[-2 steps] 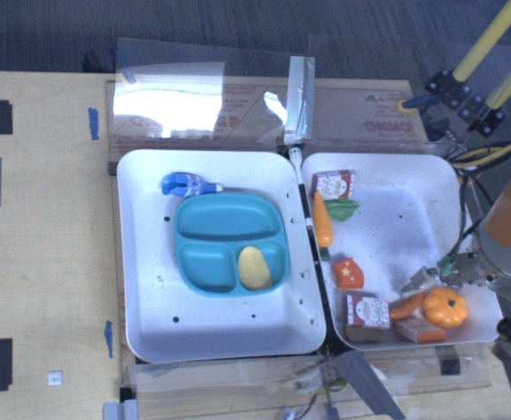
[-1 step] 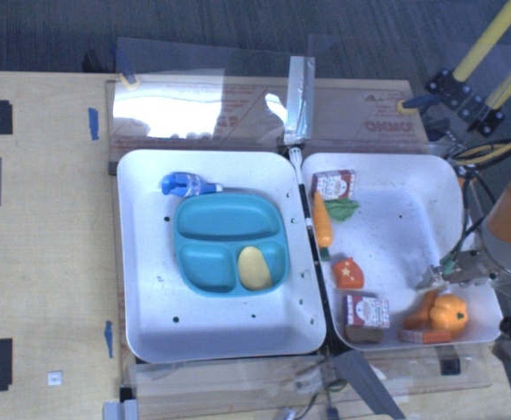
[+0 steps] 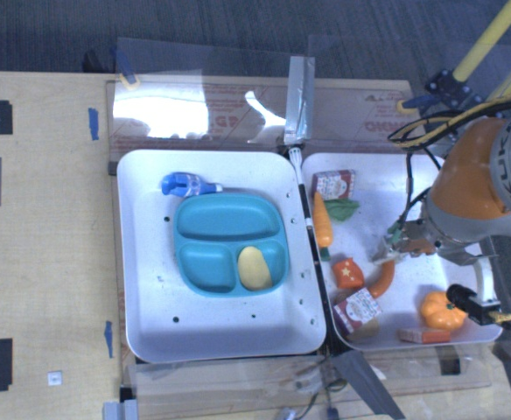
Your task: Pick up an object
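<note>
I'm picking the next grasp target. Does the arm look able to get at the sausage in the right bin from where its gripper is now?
Probably yes. The gripper sits low in the right bin, just above the sausage, and nothing lies on top of it. The tomato and a wrapped packet crowd its lower end, so a clean grip is uncertain.

Orange sausage (image 3: 381,279), lying slantwise in right bin, beside red tomato (image 3: 349,273)

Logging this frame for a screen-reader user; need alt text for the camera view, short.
The grey and orange arm reaches into the right bin, its gripper low above an orange sausage among toy foods including a carrot and a pumpkin. The left bin holds a blue divided tray with a yellow potato-like item.
</note>
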Controlling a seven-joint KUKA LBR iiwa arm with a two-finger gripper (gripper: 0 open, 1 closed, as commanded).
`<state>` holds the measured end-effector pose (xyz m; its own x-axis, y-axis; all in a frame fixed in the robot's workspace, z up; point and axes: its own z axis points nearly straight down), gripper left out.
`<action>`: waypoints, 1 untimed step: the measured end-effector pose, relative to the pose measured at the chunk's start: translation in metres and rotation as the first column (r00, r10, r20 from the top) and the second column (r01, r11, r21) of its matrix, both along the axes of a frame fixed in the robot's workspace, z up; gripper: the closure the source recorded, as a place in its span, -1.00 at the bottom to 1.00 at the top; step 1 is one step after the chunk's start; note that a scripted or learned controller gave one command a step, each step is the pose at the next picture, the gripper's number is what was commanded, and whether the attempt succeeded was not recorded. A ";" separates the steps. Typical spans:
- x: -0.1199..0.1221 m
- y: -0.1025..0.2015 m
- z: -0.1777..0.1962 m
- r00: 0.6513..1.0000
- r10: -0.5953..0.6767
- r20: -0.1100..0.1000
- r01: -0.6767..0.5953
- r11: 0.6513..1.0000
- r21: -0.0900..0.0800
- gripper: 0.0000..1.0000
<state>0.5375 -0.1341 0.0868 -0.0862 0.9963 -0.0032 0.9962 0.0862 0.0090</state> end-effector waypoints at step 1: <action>0.052 0.073 0.102 1.000 -0.026 0.000 0.026 1.000 0.005 1.00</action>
